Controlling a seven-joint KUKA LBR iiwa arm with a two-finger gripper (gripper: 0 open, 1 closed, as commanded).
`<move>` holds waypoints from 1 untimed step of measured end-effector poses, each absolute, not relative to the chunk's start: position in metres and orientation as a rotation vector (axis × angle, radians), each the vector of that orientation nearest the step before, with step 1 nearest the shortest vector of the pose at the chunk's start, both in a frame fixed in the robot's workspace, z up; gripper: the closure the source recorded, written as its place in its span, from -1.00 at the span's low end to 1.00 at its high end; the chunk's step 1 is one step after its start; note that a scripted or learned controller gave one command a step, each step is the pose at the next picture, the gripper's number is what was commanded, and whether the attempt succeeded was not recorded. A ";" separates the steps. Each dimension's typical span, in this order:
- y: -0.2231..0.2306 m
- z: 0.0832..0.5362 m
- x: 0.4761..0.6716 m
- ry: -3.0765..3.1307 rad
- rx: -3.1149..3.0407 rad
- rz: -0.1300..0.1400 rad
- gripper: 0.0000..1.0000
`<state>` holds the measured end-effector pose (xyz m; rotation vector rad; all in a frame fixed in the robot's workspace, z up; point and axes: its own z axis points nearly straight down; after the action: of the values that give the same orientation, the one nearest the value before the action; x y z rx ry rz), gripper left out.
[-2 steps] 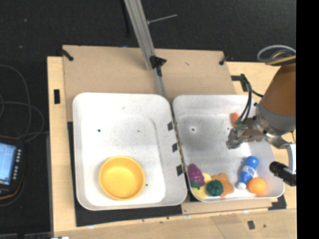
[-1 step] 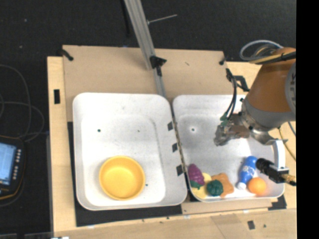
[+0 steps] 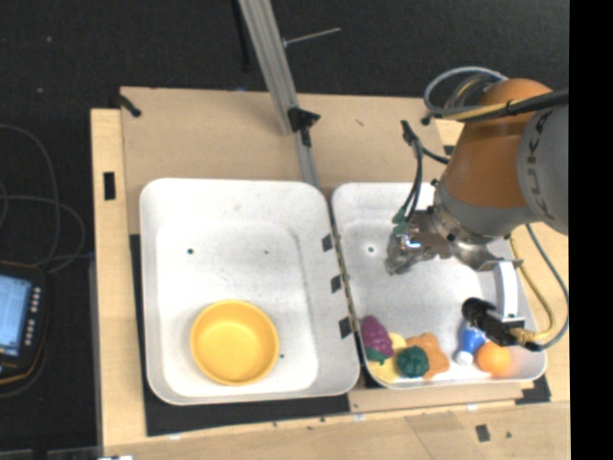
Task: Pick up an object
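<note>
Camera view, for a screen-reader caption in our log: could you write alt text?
A grey and orange robot arm's gripper hangs over the right white bin, above small toys along its near edge: a purple piece, a dark green piece and an orange ball. A round yellow bowl sits in the left white bin.

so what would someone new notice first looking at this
Probably the yellow bowl, alone in the near part of the left bin. Next the big grey and orange arm over the right bin, its claw above the bin's bare middle. Then the small toys along that bin's near edge: a purple one, a green one, an orange ball.
</note>
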<state>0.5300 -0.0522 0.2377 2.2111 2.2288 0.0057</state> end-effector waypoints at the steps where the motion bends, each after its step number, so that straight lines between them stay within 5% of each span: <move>1: 0.001 0.229 0.532 2.230 2.214 0.001 1.00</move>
<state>0.5318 0.0009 0.2293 2.2144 2.2302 0.0011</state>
